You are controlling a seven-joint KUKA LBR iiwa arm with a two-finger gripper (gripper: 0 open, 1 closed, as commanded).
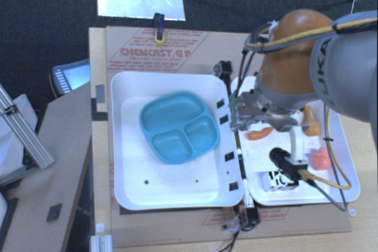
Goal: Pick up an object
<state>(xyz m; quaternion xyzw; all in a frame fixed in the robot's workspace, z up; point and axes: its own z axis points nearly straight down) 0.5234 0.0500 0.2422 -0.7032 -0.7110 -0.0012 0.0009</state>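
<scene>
- Pickable objects are kept as a loose scatter in the right bin (257, 156), so that any one of them may be taken.
- Nearest, a black-and-white patterned item (276, 181) is seen by that bin's near wall, partly covered by the robot's own fittings.
- A little farther, a pink object (321, 158) is laid towards the right wall, apart from the others, and is therefore judged easy to reach.
- An orange sausage-shaped piece (260, 134) is laid flat near the wall shared with the left bin (136, 192).
- Another orange object (310, 121) is seen to the right of that piece, partly hidden by the arm.
- The gripper (255, 117) is held over the left side of the right bin, close to the sausage-shaped piece, which is judged the likely target. Whether it is wide, narrow or holding anything cannot be told.
- A blue divided plate (177, 127) is laid in the middle of the left bin, well apart from the gripper.
- Farther off, a printed cardboard sheet (195, 44) is spread under both bins. It is gripped at its far edge by a yellow clamp (159, 37), presumably so that sliding is prevented.
</scene>
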